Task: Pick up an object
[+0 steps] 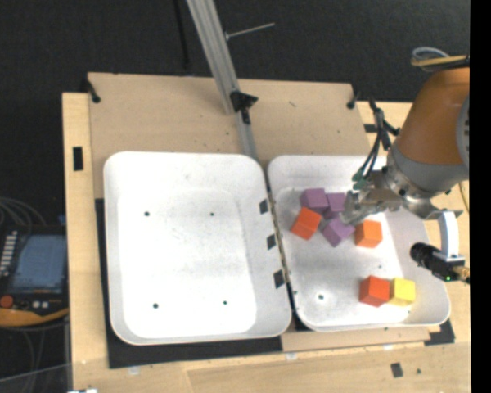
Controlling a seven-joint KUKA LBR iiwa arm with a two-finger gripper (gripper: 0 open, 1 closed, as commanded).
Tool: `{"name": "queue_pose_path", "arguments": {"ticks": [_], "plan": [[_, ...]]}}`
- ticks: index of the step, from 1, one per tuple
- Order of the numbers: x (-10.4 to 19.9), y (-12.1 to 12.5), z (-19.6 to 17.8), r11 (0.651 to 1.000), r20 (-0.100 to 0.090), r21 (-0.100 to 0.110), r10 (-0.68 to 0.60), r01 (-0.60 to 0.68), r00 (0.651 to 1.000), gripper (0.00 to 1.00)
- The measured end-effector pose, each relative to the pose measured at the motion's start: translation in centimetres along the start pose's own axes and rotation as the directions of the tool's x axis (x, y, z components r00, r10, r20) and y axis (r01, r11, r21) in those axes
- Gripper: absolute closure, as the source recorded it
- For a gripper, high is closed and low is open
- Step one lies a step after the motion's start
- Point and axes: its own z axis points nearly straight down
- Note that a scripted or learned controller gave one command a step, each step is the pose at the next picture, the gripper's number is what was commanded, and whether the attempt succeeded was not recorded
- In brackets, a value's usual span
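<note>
Gripper point(353, 210) low in the right bin point(311, 169), down among a cluster: purple block point(314, 199), purple cube point(338, 232), orange block point(306, 223), orange cube point(368, 233). Finger state cannot be told. Likely target: purple cube. Best to centre on one block; crowded neighbours risk a nudge or slip.

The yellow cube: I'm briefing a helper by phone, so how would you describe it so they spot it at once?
Look in the right-hand shallow white bin, at its near right corner. The small yellow cube sits there, touching a red-orange cube on its left. It is the only yellow block; the others, clustered farther back, are purple or orange.
</note>
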Motion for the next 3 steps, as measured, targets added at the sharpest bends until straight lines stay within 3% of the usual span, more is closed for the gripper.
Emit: {"name": "queue_pose_path", "arguments": {"ticks": [3], "plan": [[16.1,2.3,0.7,1.000,-0.003,0.000,-0.003,0.003,1.000,1.00]]}}
